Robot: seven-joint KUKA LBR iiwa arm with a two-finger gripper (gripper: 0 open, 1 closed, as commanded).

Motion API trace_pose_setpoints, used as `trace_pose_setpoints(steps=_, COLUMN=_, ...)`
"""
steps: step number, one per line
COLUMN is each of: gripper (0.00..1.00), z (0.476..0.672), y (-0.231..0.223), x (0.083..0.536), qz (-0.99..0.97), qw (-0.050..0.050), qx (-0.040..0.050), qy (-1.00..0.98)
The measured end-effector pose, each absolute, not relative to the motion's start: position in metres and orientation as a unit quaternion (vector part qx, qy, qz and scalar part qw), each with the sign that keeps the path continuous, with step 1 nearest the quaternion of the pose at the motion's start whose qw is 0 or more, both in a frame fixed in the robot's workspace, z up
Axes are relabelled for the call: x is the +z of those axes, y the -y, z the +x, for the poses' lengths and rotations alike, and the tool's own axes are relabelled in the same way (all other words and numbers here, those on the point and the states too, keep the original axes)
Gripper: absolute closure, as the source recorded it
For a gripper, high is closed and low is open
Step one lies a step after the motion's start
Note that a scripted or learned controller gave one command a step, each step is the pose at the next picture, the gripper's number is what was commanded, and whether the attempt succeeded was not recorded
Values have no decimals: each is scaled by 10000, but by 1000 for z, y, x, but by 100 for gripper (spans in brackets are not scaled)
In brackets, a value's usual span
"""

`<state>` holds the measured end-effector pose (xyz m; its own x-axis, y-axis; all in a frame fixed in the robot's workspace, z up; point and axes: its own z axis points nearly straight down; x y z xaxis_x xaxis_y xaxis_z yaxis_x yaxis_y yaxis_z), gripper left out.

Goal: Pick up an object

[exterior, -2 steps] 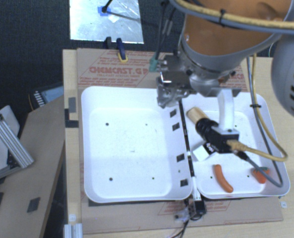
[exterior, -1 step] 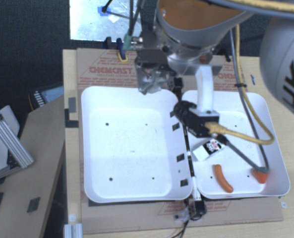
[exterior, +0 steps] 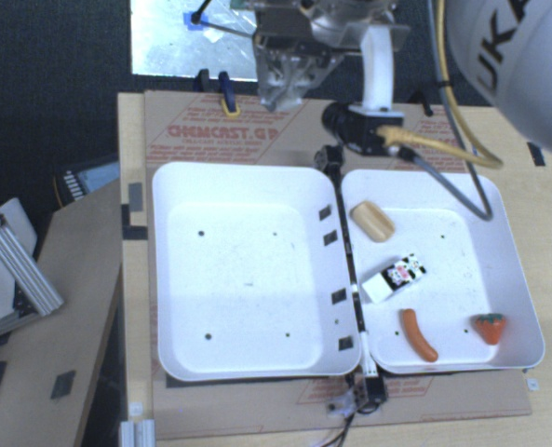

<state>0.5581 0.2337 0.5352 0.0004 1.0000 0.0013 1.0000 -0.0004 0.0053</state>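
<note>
While jaws' state unclear, right bin (exterior: 513,277) holds bread (exterior: 372,221), sausage (exterior: 419,333), strawberry (exterior: 489,327).

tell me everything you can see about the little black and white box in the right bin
The black and white box is a small oblong carton, white with black cow-like patches toward its upper right end and a plain white lower left end. It lies flat and slanted on the floor of the right bin, near the divider, touching nothing else, between the tan block and the orange sausage.
</note>
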Motion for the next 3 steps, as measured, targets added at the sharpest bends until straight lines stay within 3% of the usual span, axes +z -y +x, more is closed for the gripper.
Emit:
trace_pose_setpoints(steps=1, gripper=100, z=584, y=-234, x=535, qz=7072, qw=10, qx=12, qy=-7070)
trace_pose_setpoints(steps=2, gripper=100, z=571, y=-215, x=342, qz=7074, qw=-33, qx=-77, qy=-7067)
trace_pose_setpoints(steps=3, gripper=100, z=523, y=-123, x=362, qz=7097, qw=4, qx=-5, qy=-7045)
